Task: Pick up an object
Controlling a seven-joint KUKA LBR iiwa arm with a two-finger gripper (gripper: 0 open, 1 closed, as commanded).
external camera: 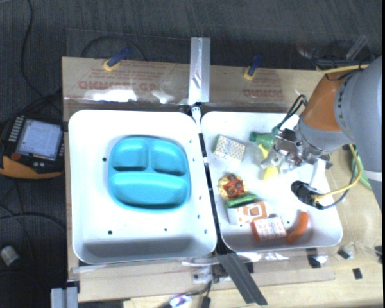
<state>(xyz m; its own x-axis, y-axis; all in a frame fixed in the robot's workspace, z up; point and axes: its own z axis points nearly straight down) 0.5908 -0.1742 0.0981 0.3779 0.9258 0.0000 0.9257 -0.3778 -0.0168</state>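
Off to the far side of my gripper (pixel 283 147) lies the left bin (pixel 90 236), with a blue divided plate (pixel 149 172) resting in its middle. My arm (pixel 346 108) hangs low over the right bin (pixel 327 226). Whether I'm spread or pressed together, I cannot tell. Just beneath me, a yellow-and-green piece (pixel 267 147). Beside that, a patterned box (pixel 230 148); farther down, an orange carton (pixel 268 228), a red sausage (pixel 298 226), a small bright packet (pixel 232 186).
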